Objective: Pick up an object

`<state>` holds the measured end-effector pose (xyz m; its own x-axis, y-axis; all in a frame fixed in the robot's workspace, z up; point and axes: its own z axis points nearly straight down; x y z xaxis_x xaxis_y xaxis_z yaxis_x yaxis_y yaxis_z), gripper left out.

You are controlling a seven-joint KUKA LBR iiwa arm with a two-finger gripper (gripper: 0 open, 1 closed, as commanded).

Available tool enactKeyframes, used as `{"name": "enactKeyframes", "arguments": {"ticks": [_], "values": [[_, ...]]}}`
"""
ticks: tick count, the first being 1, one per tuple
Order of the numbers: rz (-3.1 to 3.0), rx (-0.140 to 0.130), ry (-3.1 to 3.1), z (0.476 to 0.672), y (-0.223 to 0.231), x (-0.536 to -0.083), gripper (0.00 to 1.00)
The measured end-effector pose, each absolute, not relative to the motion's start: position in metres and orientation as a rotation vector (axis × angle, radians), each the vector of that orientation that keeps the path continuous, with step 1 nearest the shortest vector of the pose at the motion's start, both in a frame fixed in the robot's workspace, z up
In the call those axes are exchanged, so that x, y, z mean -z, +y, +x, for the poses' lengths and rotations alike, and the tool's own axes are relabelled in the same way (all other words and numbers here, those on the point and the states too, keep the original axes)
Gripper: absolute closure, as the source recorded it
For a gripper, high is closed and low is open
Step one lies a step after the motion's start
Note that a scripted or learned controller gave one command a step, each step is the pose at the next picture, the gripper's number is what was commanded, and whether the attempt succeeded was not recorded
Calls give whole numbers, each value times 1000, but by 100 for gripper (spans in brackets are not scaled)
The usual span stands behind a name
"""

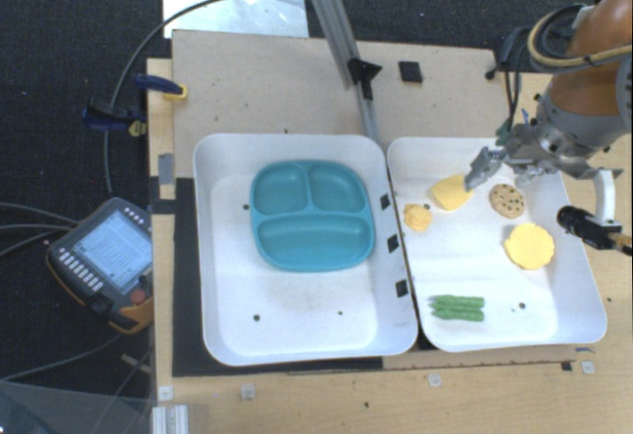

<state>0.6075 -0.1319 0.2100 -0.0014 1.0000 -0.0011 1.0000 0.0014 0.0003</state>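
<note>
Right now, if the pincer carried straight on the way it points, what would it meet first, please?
Most likely the pale yellow wedge, lying just down-left of the pincer in the right bin; depth is hard to judge.

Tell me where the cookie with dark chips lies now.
The cookie lies in the right bin, near its far edge, between the yellow wedge and the yellow disc, just below the gripper.

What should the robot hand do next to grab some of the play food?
Probably lower a little onto the yellow wedge-shaped toy cheese. The grey two-finger gripper hovers at that piece's upper right edge in the right white bin, with nothing visibly between its fingers. The round brown chocolate-chip cookie lies just to the right, so it should descend straight.
</note>
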Motion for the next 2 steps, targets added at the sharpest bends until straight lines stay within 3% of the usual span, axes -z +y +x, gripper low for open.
{"name": "enactKeyframes", "arguments": {"ticks": [1,2], "values": [[2219,1,2223,601,-129,-166,0],[2220,1,2223,609,-134,-109,0]]}}
